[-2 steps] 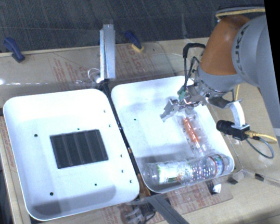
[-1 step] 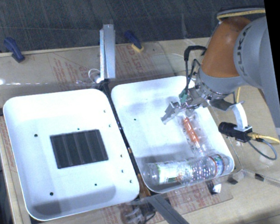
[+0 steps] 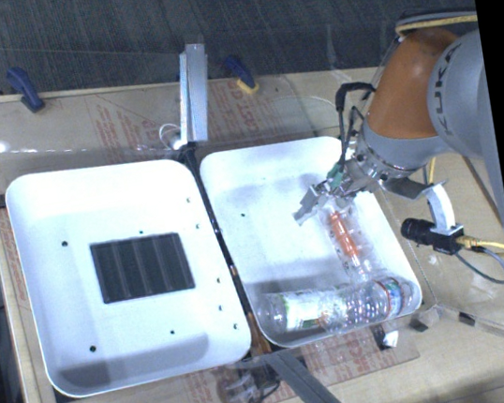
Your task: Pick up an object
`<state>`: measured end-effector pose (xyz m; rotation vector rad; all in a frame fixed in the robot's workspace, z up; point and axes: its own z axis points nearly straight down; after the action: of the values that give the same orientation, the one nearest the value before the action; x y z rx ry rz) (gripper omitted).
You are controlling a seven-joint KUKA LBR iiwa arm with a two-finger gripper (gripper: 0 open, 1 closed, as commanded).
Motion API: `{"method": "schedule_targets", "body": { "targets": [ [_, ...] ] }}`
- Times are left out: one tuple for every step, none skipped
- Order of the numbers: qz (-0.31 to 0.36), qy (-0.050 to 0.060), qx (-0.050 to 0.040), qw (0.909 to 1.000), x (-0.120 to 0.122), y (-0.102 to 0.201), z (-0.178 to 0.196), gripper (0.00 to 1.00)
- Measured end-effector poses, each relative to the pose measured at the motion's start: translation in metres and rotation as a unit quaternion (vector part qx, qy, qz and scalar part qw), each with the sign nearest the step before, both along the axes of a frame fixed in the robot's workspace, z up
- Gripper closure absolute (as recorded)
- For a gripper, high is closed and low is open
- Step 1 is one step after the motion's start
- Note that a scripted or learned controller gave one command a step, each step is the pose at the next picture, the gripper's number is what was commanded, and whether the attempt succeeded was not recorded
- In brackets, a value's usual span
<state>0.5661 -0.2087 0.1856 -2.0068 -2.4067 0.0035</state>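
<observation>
Where bins sit: wooden bench.

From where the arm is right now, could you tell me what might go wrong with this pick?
The gripper hovers over the right bin beside a small clear tube with orange contents; that slim, see-through shape may slip or be missed. The clear plastic bottle lies on its side against the near wall, so it may roll when nudged and leaves little room for a grasp.

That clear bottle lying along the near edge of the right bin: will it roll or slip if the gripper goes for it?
The bottle lies on its side and looks round, so a nudge would probably roll it. Its clear, glossy plastic may slip between fingers. It rests against the right bin's near wall, which could steady it somewhat.
</observation>
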Motion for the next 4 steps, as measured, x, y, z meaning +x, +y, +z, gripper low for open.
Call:
{"method": "schedule_targets", "body": {
  "targets": [
    [0.038, -0.003, -0.0016, 0.9993, 0.042, -0.002, 0.008, 0.00],
    [0.042, -0.004, -0.0019, 0.9991, 0.065, -0.002, -0.021, 0.00],
    [0.075, -0.002, -0.0012, 0.9971, 0.028, -0.001, -0.018, 0.00],
    [0.028, -0.002, -0.0011, 0.9996, -0.014, -0.001, -0.010, 0.00]
  ]
}}
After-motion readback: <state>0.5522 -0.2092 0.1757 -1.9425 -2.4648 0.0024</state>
